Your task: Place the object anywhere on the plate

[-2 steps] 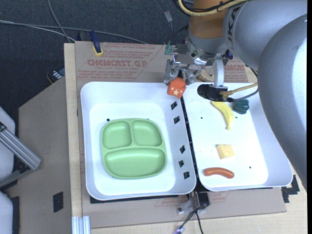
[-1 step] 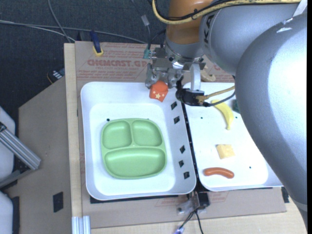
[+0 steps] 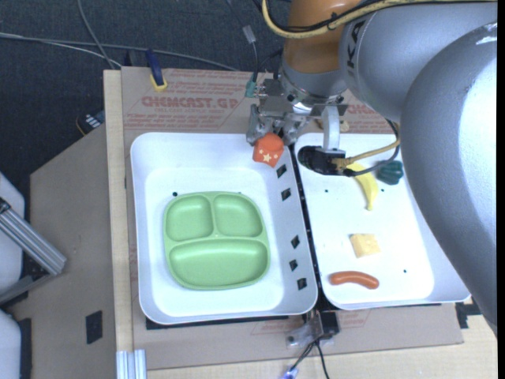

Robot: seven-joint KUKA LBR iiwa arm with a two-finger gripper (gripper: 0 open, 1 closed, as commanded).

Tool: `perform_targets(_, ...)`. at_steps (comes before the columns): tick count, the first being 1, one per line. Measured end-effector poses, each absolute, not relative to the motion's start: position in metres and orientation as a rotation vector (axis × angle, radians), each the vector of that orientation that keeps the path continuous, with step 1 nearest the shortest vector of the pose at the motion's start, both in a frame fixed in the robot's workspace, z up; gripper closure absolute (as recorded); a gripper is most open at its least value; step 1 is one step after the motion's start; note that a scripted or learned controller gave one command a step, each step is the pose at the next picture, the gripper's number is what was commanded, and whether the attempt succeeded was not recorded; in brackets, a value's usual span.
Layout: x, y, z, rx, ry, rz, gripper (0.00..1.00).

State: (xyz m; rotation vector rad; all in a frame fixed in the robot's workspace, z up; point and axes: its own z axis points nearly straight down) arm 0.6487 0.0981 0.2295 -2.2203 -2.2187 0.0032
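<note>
A green plate [image 3: 215, 241] with three compartments lies in the left bin [image 3: 150, 212]. My gripper [image 3: 268, 139] hangs over the far right corner of that bin, beyond the plate. A small orange-red object [image 3: 268, 151] with a pale mark sits between its fingers, held above the bin floor. The grey arm with its orange band comes in from the upper right.
In the right bin [image 3: 410, 235] lie a yellow banana [image 3: 367, 188], a pale yellow cheese wedge [image 3: 364, 245] and a red-orange sausage [image 3: 353, 279]. A ridge with black clips [image 3: 293, 235] divides the two bins. Cables trail over the dark floor behind the bench.
</note>
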Motion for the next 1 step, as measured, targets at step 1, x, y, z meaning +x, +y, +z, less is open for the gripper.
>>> perform_targets(1,0.6492,0.0983,0.2288,-2.220,-2.220,0.003,0.00)
